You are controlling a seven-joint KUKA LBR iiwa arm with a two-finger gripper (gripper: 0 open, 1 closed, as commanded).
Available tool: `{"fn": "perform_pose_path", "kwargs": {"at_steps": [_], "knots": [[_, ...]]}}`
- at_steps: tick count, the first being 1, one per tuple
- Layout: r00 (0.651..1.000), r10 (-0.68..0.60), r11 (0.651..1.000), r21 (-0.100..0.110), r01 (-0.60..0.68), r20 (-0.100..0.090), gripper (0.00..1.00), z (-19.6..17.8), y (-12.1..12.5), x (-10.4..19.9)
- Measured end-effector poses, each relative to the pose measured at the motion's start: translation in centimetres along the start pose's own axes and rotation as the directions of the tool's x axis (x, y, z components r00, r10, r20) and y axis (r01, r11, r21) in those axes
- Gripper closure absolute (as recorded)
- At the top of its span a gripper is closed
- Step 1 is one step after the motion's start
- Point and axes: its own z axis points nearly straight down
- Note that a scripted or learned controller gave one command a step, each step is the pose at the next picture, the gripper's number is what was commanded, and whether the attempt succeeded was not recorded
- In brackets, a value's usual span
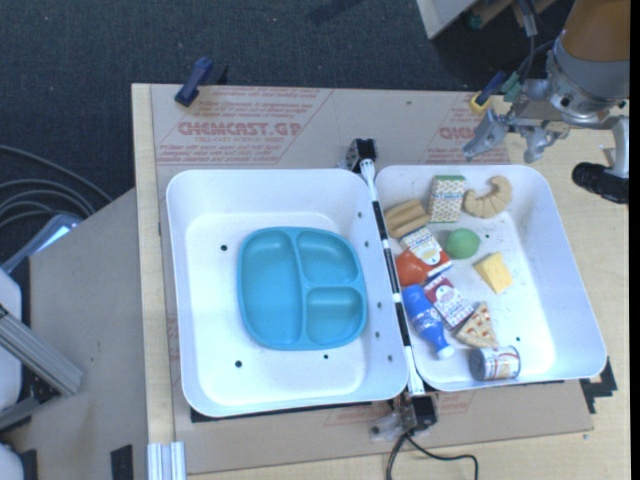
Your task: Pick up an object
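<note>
Hovering above right bin's (560, 203) far edge: end effector (508, 140), open.

You're looking at two bins of smooth white plastic, the left bin (200, 208) and the right bin (560, 268), both faintly glossy. The blue divided plate (300, 288) is plastic too — matt, evenly coloured. Under them lies a board (250, 118) with a brown, paper-like printed face. The gripper (510, 136) looks like pale bare metal — dull rather than shiny.
</note>
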Motion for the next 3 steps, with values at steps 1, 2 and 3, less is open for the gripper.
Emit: {"fn": "perform_pose_path", "kwargs": {"at_steps": [1,2,3], "knots": [[1.000,0.000,1.000,-0.003,0.000,0.001,0.00,16.6,0.6,-0.4],[1.000,0.000,1.000,0.002,0.000,0.001,0.00,17.5,0.6,3.6],[1.000,0.000,1.000,0.001,0.000,0.001,0.00,17.5,0.7,3.5]]}}
